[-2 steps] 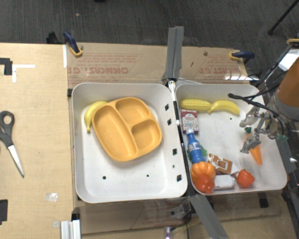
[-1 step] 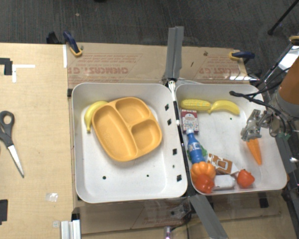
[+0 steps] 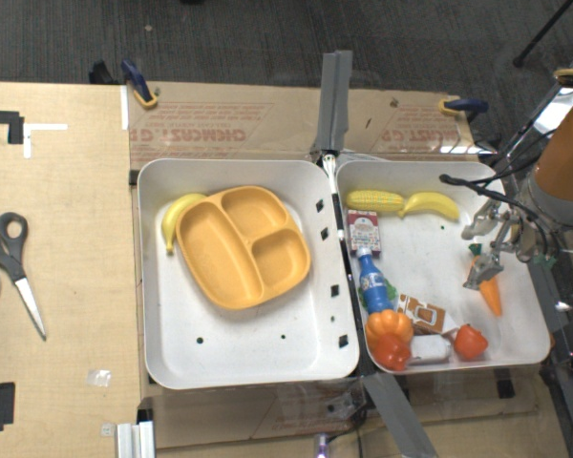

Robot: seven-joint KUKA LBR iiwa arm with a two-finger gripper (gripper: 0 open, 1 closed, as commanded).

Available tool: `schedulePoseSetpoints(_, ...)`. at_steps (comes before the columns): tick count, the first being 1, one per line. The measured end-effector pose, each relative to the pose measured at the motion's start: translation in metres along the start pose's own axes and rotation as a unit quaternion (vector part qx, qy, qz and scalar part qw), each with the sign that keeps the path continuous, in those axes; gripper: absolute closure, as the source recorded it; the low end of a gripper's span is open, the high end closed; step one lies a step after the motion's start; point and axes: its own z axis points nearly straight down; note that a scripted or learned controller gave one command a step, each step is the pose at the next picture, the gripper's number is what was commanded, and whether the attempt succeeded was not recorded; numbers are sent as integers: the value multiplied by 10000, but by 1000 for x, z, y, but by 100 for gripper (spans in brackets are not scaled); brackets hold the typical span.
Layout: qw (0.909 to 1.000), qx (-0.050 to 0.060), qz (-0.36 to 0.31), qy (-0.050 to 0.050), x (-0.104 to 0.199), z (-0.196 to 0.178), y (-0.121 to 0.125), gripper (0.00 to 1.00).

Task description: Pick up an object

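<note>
My gripper (image 3: 483, 252) hangs over the right side of the right bin (image 3: 430, 176), reaching in from the right edge. Directly beneath it lies an orange carrot (image 3: 492, 298), whose upper part is hidden by the gripper; whether they touch I cannot tell. Along the bin's far wall lie a corn cob (image 3: 374, 199) and a small banana (image 3: 430, 204). A red carton (image 3: 363, 231) and a blue bottle (image 3: 371, 283) sit along the left wall. An orange pepper (image 3: 390, 324), a red tomato (image 3: 392, 353), a brown-and-white box (image 3: 425, 315) and a red fruit (image 3: 470, 342) crowd the near end.
The left bin (image 3: 162, 332) holds a yellow divided plate (image 3: 242, 245) with a banana (image 3: 175, 218) tucked at its far-left side. Scissors (image 3: 15, 265) lie on the wooden bench at far left. A grey bar (image 3: 333, 103) rises between the bins at the back.
</note>
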Motion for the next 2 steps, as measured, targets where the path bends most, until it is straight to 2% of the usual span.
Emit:
schedulePoseSetpoints(1, 9990, -10, 450, 87, 17, 31, -4, 0)
schedulePoseSetpoints(2, 9990, -5, 434, 55, 14, 20, -4, 100)
